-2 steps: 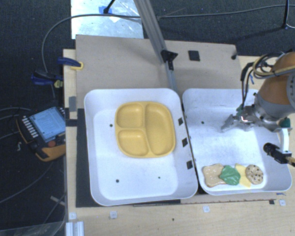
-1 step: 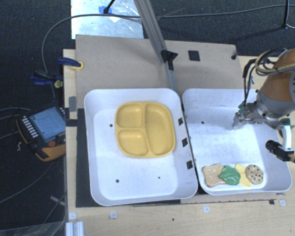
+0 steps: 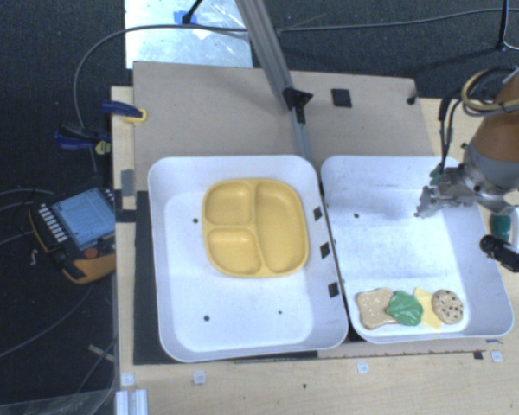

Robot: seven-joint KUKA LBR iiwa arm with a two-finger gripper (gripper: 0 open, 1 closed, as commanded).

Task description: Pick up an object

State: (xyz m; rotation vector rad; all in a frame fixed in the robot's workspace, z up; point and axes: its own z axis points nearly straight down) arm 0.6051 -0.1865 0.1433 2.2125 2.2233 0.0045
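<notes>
Camera view: the gripper [image 3: 430, 199] is seen at the right of the frame, over the upper part of the right bin [image 3: 389, 240], hanging from the grey arm [image 3: 502, 145] with its orange band. Whether it is parted or closed cannot be told at this size, and nothing is seen in its grasp. It is judged to be poised over bare bin floor, well apart from anything to be picked, so a move toward the lower edge would be needed.

The candidate objects lie in a row at the lower right of the frame, along the right bin's near wall: a tan toast-shaped piece [image 3: 374, 308], a green leaf-like piece [image 3: 406, 308] overlapping it, a yellow slice [image 3: 427, 309] and a speckled cookie [image 3: 448, 305]. All look flat and small, closely packed.

In the left bin [image 3: 182, 318] a yellow divided plate [image 3: 255, 227] is set.
</notes>
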